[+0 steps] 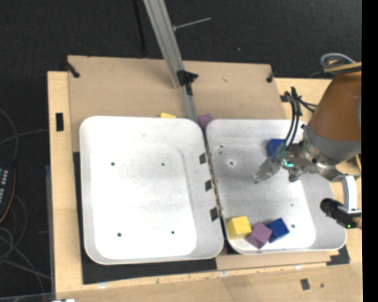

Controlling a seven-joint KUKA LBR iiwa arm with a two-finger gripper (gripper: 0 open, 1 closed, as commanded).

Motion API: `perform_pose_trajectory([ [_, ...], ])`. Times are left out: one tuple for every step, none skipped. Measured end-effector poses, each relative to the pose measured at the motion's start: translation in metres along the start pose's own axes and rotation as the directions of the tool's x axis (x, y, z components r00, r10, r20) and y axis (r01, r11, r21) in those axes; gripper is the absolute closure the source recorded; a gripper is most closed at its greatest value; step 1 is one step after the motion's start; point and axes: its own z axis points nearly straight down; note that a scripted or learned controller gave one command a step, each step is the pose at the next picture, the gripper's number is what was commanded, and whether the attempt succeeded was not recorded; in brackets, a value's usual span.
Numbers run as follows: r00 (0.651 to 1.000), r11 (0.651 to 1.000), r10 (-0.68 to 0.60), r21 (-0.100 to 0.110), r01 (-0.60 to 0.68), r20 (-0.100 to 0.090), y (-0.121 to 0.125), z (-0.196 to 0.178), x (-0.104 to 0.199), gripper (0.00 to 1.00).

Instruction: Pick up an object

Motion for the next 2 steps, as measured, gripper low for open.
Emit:
perform_pose_trajectory([
  [1.0, 1.0, 0.005, -0.003, -0.005, 0.002, 0.004, 0.111, -0.055, 0.0],
  [1.0, 1.0, -0.003, -0.007, 0.003, 0.003, 0.088, 0.109, -0.066, 0.0],
])
